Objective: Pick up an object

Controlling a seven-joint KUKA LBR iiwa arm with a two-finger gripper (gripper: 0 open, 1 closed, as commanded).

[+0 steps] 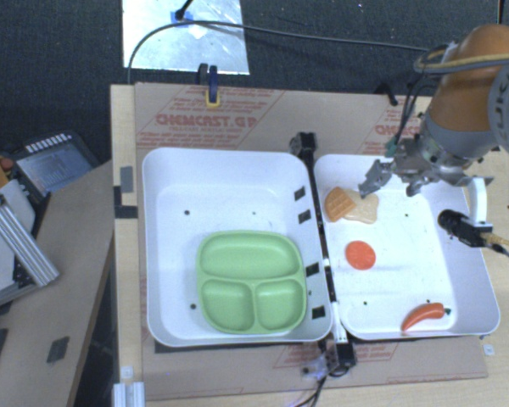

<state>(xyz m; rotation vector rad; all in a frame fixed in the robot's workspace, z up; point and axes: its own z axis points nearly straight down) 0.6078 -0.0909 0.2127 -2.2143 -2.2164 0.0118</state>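
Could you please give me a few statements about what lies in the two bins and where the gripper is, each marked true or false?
1. The green three-compartment plastic tray lies in the left white bin. True.
2. The round orange-red slice lies in the green tray. False: it lies on the floor of the right white bin.
3. The gripper is above the right bin's far end, beside the tan bread-like piece. True.
4. The orange-red pepper-shaped toy sits at the right bin's far edge. False: it lies near that bin's front edge.
5. The tan piece lies in the left bin. False: it lies in the right bin.
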